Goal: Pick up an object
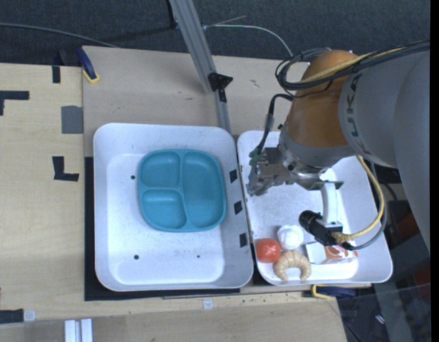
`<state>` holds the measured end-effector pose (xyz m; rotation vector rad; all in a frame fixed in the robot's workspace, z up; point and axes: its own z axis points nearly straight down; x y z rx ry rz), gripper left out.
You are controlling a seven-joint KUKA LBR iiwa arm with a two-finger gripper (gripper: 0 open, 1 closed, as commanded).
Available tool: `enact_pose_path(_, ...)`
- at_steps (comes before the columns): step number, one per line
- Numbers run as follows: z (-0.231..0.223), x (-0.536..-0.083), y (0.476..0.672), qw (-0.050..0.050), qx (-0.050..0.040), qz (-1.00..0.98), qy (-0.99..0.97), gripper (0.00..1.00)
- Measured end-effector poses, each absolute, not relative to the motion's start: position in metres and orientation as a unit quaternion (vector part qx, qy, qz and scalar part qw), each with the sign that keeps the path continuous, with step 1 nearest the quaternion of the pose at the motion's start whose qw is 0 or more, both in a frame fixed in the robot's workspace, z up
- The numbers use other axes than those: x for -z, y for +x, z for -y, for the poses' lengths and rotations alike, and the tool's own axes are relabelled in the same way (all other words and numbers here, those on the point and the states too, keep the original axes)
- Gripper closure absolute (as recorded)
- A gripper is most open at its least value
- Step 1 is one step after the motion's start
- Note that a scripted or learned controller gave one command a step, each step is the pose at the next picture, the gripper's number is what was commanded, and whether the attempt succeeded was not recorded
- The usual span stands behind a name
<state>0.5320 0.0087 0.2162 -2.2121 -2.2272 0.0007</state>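
The arm (326,112) hangs over the right bin (373,262); the left bin (109,191) holds a blue tray (182,189). Whether the end effector (261,180) is open, I cannot tell. The croissant (292,263), at the near edge, looks light and soft: grip across its middle. The tomato (268,249) may roll.

Arm (362,112) comes in from the right, orange band up top, gripper (259,177) hanging low over the right bin's (373,262) left side.

Grey arm (390,98) with orange band (319,102), black and yellow cables, dark pincer (259,177)
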Motion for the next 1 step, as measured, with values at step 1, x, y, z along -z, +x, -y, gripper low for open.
enact_pose_path(1, -0.0541, -0.2160, 0.5224, 0.002, -0.0007, 0.710, -0.705, 1.00)
